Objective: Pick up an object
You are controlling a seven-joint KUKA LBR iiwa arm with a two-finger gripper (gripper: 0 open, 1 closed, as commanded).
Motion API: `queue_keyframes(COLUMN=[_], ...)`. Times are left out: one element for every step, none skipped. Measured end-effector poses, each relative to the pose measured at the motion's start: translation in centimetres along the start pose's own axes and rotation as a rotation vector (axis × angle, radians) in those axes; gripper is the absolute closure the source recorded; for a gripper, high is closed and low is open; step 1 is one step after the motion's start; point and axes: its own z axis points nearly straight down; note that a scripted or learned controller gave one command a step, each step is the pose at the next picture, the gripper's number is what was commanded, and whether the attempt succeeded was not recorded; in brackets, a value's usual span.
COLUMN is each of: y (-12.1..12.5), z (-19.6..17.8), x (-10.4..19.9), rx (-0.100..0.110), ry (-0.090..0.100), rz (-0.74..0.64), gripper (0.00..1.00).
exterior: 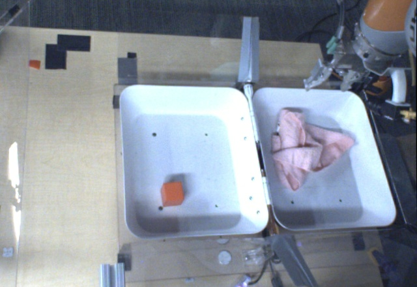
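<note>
Overhead, pincer (329, 75) spread open, crumpled pink cloth (306, 147), small orange cube (172, 194), smooth white bins (195, 103).

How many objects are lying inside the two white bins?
2. An orange block lies in the left bin, toward its near-left part. A crumpled pink cloth lies in the right bin; it could hide something underneath.
</note>
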Motion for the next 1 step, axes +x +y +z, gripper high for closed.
queue_keyframes(y=[0.59], z=[15.58], x=[-0.43], rx=[-0.006], ry=[-0.001], rz=[-0.068], gripper=[0.00])
